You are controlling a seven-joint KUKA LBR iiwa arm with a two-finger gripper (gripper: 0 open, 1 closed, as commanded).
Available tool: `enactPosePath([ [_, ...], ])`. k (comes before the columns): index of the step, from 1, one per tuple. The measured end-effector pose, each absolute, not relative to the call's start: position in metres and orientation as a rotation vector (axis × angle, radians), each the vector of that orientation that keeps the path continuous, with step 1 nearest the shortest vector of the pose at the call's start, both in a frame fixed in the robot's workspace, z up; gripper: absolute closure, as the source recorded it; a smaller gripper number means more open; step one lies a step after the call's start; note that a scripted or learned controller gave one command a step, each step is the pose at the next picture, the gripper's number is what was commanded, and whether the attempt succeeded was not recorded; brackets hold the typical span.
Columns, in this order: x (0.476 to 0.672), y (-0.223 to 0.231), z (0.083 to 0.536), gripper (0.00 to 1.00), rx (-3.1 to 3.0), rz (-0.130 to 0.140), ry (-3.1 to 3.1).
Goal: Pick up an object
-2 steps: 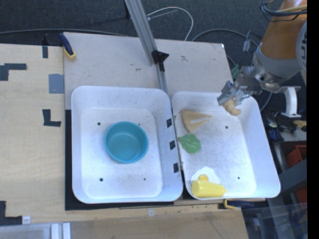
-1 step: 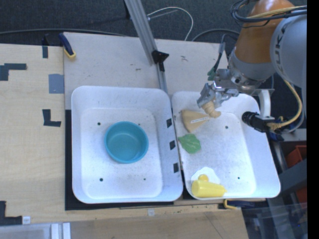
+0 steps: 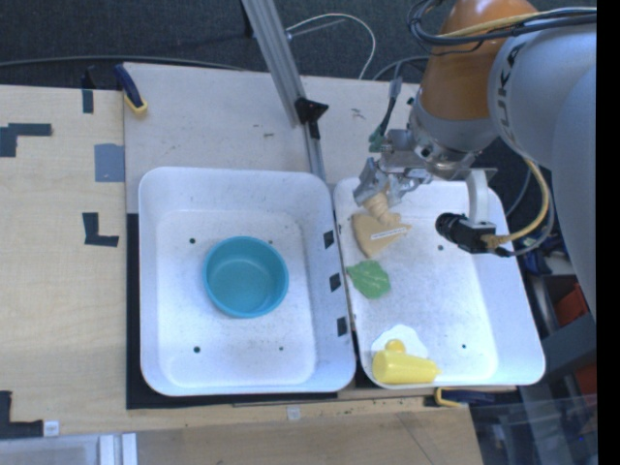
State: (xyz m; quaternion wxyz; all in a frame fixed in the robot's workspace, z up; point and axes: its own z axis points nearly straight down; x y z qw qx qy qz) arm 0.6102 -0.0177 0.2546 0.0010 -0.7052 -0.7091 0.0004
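My gripper [image 3: 384, 194] hangs over the far left part of the right bin [image 3: 484, 298]. Its tip is right at the top end of a tan toy piece [image 3: 378, 231], which lies close to the bin's left wall. Whether that piece is held or merely touched is unclear from this angle. Just in front of it lies a small green leafy toy [image 3: 369, 279]. A yellow toy [image 3: 402, 364] on a white patch rests at the bin's near left corner.
The left bin [image 3: 174, 337] holds a blue bowl [image 3: 246, 276] near its middle. A slanted metal pole [image 3: 281, 61] rises behind the bins, close to the gripper's left. A black cable plug [image 3: 463, 231] dangles from the wrist over the right bin.
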Motion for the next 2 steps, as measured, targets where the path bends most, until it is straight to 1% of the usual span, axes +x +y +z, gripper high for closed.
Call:
enactPosePath([
  [1,0.608,0.035,0.252,1.00,-2.213,0.001,-2.227],
  [2,0.612,0.093,0.249,1.00,-2.212,0.000,-2.228],
])
